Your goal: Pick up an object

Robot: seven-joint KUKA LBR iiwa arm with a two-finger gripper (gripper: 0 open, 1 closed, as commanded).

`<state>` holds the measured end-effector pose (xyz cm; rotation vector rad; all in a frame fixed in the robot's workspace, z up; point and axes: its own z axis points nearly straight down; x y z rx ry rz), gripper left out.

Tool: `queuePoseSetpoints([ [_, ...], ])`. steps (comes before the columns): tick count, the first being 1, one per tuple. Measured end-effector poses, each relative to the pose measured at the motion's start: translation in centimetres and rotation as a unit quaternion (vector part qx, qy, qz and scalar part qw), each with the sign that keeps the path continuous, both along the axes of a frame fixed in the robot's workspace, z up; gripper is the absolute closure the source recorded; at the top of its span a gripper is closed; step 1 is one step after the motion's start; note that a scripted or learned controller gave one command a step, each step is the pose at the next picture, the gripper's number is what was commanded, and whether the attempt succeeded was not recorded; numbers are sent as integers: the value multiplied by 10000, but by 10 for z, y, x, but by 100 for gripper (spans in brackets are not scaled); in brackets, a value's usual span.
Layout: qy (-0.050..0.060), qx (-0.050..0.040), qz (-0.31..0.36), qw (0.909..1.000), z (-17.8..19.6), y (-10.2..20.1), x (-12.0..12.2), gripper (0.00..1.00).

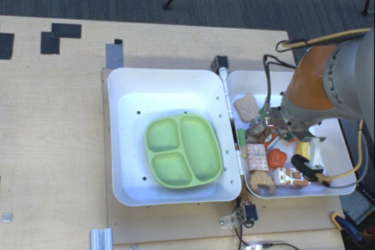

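Note:
The right bin (pixel 334 143) holds a heap of small objects. Among them are a beige spongy block (pixel 246 106), a pink-and-white checkered piece (pixel 256 156), a red toy (pixel 276 158), a brown cookie-like piece (pixel 262 181), a yellow item (pixel 302 149) and an orange-and-white packet (pixel 291 177). My gripper (pixel 271 126) hangs low over the middle of this heap, just right of the beige block and above the red toy. The grey arm with its orange band (pixel 309 84) hides the bin's back right part. I see no object lifted clear of the pile.
The left bin (pixel 126 126) holds a green three-compartment plate (pixel 183 151). A ridge (pixel 229 120) divides the two bins. Black cables (pixel 268 76) loop beside the wrist, and a yellow-tipped cable (pixel 337 175) lies on the right bin's front rim.

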<state>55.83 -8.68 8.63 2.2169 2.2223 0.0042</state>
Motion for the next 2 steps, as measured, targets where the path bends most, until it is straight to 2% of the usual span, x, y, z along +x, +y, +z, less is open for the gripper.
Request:
queuePoseSetpoints([
  [1,-33,-5,2,10000,11,0,2,100],
  [2,4,6,12,10000,99,72,-35,100],
])
